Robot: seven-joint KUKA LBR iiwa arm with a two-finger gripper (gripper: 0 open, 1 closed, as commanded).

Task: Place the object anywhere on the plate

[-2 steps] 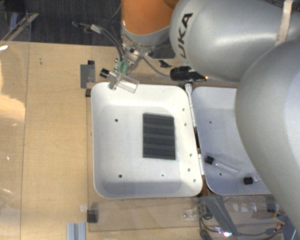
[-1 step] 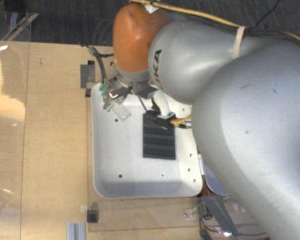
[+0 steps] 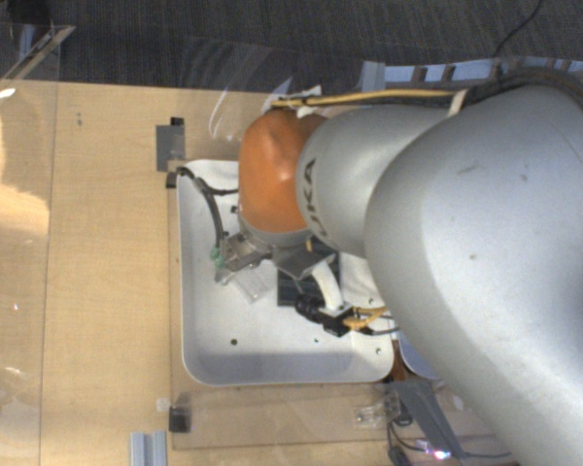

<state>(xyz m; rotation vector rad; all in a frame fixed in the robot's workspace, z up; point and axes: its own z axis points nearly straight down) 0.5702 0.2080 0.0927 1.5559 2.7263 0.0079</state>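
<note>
1. The big grey arm (image 3: pixel 466 260) comes in from the right and covers most of that side of the worktop (image 3: pixel 97 260). Its orange band (image 3: pixel 272 178) sits over the top edge of the white bin (image 3: pixel 272 362).
2. The gripper (image 3: pixel 238 260) is down low over the upper left part of the bin, near its left wall. The wrist blocks the view from this angle, so honestly I can't tell if it's open or closed, or if it's got anything.
3. As for the object to be placed, I can't say for sure which thing it is. There's a small green bit (image 3: pixel 216 255) right at the gripper's left side, touching it or just beside it. It's too small to tell what it is.
4. A tiny dark speck (image 3: pixel 233 341) lies on the bin floor near the bottom edge, well apart from the gripper.
5. Just past the bin's bottom right corner, a pale blue sliver (image 3: pixel 413 362) peeks out from under the arm. It looks curved, but most of it is hidden, so I can't say what it is.
6. Small black clamps (image 3: pixel 175 144) sit on the worktop at the bin's top left and bottom left corners.
</note>
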